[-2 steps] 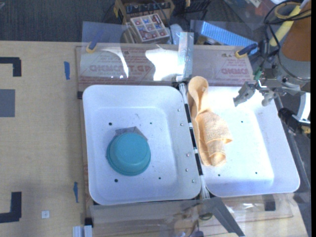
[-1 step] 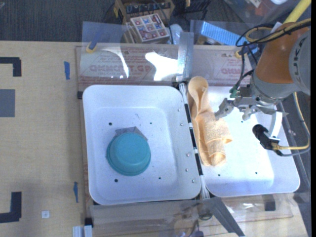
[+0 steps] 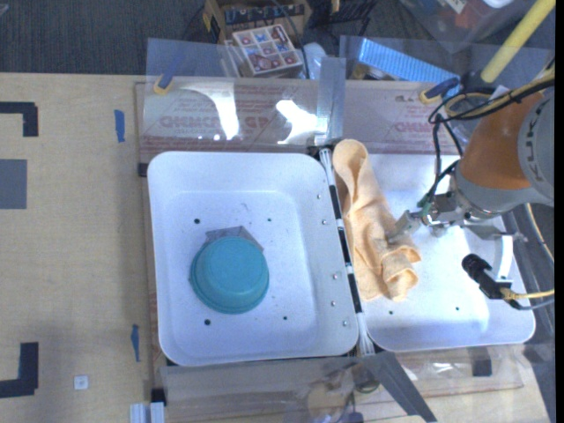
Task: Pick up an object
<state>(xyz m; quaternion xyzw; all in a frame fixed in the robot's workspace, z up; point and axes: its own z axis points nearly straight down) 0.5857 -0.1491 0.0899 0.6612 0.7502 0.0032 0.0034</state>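
A soft, pale-orange cloth (image 3: pixel 372 233) lies crumpled in long folds along the left edge of the right bin (image 3: pixel 458 311), its top draped against the divider. The metal gripper (image 3: pixel 407 222) touches the cloth's right side, though I cannot tell whether it has closed on fabric. In the smooth white left bin (image 3: pixel 238 183) sits a round teal bowl (image 3: pixel 229 275), upside down, over a grey scrap (image 3: pixel 231 233).

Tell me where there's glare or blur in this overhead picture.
Camera view: bright glare patch on the clear panel behind the bins; the gripper by the yellow cloth looks soft and small; the teal bowl is evenly lit, with only a faint shadow.
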